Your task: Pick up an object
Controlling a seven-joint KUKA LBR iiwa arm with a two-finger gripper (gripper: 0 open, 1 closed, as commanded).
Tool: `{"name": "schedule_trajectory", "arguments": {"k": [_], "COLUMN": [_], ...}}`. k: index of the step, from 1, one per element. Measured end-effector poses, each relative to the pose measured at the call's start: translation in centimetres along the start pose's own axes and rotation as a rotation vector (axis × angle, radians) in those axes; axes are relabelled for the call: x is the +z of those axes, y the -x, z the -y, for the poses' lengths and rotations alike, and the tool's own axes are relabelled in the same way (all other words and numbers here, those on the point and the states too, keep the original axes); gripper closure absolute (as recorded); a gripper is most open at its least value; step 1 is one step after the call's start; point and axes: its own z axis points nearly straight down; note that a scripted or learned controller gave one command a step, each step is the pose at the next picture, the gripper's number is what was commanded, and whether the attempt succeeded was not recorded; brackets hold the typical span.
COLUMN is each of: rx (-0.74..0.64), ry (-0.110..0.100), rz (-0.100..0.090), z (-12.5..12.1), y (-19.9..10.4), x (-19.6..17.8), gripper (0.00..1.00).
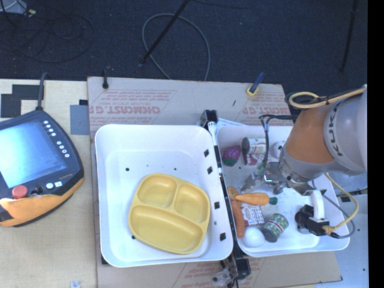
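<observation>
The right bin [336, 242] holds several small things: a purple ball-like toy [231, 155], a carrot [252, 199], a longer orange piece [239, 219], a white egg [253, 237], a small tin can [275, 227], a red-and-white packet [255, 215] and a dark upright piece [246, 144]. My gripper [269, 177] hangs low over the middle of this bin, just above and to the right of the carrot. The orange-banded wrist [309, 138] hides what lies directly beneath it.
The left bin [114, 143] holds a yellow divided plate [170, 212]. A black divider rail [213, 161] runs between the two bins. A teach pendant [33, 161] lies on the bench at far left.
</observation>
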Motion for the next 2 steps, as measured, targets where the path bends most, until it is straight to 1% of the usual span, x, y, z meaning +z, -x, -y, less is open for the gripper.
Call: {"name": "schedule_trajectory", "arguments": {"k": [1, 2], "rx": [-0.009, 0.002], "ry": [0.0, 0.001], "rz": [0.002, 0.0], "z": [-6.1, 3.5], "y": [-3.0, 1.7], "x": [0.1, 0.0], "gripper": [0.0, 0.0]}}
